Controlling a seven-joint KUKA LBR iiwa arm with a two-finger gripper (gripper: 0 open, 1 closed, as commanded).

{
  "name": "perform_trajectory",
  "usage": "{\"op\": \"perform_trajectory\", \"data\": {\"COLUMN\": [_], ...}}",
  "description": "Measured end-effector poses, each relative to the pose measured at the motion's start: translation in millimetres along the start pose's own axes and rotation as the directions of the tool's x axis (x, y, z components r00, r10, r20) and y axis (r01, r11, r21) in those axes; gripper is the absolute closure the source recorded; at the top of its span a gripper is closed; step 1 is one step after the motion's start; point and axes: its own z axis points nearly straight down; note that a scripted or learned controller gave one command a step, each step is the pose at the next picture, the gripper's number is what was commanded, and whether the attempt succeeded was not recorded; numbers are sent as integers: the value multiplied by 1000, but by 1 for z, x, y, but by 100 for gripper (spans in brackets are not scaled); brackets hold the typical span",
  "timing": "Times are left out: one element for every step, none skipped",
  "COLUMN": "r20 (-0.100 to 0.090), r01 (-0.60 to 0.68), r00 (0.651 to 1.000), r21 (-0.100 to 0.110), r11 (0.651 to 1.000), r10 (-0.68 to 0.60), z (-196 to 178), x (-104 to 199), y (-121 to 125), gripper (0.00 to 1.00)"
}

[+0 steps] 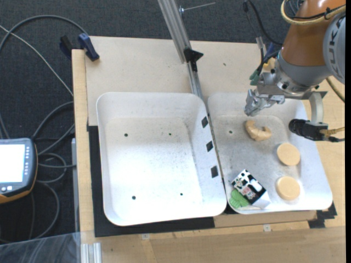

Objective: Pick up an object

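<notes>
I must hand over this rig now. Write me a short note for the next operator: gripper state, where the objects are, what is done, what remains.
Gripper: hangs above the right bin, just up-left of the croissant-shaped piece; it holds nothing.
Objects, all in the right bin: croissant-shaped piece near the middle, two round tan discs toward the right side, a black-and-white packet on a green item at the near edge.
Done: nothing picked yet.
Left: descend, grasp one object, lift it.
</notes>
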Motion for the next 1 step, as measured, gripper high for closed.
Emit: {"op": "perform_trajectory", "data": {"r20": [-1], "r01": [1], "r00": [1000], "r21": [0], "r11": [1000], "r10": [-1], "z": [3], "x": [58], "y": [25], "gripper": [100]}}
